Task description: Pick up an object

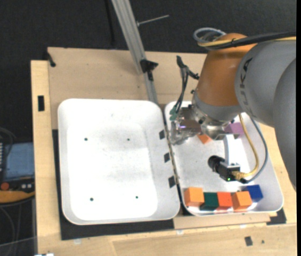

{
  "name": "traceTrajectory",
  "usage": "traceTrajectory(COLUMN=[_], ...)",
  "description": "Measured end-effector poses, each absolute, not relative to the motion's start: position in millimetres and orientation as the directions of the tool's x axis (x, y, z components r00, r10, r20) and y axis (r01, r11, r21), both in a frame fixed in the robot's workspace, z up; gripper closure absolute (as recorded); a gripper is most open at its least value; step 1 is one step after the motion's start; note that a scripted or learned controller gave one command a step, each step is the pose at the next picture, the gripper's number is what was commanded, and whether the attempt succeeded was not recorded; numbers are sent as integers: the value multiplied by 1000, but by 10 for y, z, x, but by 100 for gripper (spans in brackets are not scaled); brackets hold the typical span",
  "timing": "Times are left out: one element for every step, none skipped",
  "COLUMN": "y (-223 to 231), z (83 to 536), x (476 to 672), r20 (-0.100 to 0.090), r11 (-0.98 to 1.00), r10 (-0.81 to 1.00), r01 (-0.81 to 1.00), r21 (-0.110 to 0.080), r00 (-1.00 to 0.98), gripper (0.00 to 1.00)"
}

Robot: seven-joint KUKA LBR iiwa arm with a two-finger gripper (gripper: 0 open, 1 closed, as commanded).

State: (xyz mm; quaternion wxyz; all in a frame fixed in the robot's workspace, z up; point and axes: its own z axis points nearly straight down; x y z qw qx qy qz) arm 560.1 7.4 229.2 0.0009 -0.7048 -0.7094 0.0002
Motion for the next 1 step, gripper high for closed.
traceTrajectory(y=[596], z=[2261], x=[5542], r20=[2], r11=[8], r10=[1000], r01=[1000], r21=[-4], r00=[-8], gripper=[100])
